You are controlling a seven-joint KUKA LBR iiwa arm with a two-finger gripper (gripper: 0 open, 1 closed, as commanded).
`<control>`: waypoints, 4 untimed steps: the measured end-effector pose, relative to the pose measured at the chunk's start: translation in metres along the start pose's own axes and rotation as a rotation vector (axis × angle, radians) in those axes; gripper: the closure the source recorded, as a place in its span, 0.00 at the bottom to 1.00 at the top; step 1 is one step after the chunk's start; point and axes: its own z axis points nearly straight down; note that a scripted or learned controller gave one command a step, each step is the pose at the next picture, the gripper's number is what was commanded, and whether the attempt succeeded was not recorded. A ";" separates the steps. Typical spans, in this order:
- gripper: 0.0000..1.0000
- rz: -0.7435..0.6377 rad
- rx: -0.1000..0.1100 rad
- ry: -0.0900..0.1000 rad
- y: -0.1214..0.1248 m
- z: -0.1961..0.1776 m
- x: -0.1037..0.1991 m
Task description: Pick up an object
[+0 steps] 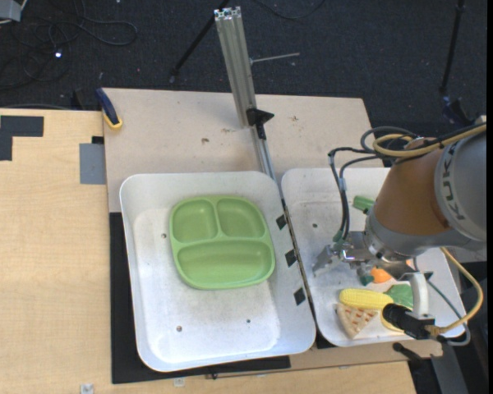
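1. The arm [431, 195] carries dark lettering on its grey casing at the right, just past the orange band; the letters "KU" can be made out, running sideways, and the rest of the word is cut off at the frame's edge
2. The green divided plate [222, 242] in the left bin [148, 302] bears no readable text
3. The right bin [308, 212] and the small things lying in it show no label or number that can be read
4. The bench [41, 245] has dark square marks but no writing on it
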 end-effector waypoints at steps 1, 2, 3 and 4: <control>1.00 0.006 -0.003 0.000 0.001 -0.012 -0.002; 1.00 -0.002 -0.012 -0.002 -0.002 -0.074 0.001; 1.00 -0.002 -0.014 -0.003 0.003 -0.137 0.002; 1.00 -0.002 -0.008 -0.002 0.003 -0.150 0.001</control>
